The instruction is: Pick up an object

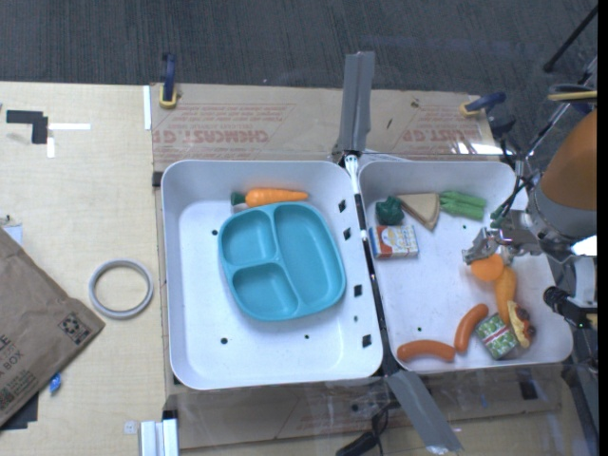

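My gripper [483, 248] hangs over the right side of the right bin [432, 288], just above a small orange fruit [487, 270]. An orange carrot piece [504, 294] lies just below that fruit. Nearby in the same bin are two sausages [470, 326] [427, 351], a green wrapped item [495, 336] and a small burger [521, 322]. Toward the far wall lie a small printed carton [394, 241], a dark green broccoli piece [389, 210], a bread wedge [421, 209] and a light green vegetable [463, 203]. I see nothing lifted off the bin floor.
The left bin [190, 331] holds a blue divided plate [282, 259] and a carrot [276, 197] by its far wall. On the bench at left lie a tape ring [121, 286] and a brown cardboard box [38, 335]. The arm's cables crowd the right edge.
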`<state>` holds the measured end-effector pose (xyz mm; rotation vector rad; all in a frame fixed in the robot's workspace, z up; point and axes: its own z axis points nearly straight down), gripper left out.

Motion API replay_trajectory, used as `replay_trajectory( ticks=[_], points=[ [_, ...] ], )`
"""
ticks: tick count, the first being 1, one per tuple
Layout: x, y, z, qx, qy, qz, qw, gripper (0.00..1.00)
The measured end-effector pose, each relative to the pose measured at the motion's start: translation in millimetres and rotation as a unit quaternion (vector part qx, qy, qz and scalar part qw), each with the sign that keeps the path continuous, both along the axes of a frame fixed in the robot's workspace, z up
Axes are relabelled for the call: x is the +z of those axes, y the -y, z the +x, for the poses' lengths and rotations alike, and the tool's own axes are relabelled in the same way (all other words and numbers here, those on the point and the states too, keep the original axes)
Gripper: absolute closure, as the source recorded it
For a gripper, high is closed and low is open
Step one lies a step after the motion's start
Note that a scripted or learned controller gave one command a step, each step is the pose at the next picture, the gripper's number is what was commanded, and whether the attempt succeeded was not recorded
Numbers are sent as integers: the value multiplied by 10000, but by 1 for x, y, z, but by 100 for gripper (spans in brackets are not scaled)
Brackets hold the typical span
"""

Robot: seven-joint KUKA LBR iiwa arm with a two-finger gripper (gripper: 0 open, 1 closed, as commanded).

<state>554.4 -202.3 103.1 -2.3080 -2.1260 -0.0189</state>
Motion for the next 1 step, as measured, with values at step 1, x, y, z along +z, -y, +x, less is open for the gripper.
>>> replay_trajectory(
  ticks=[1],
  points=[
    [104,-67,66,-74,-43,-58,9999,100]
  ],
)
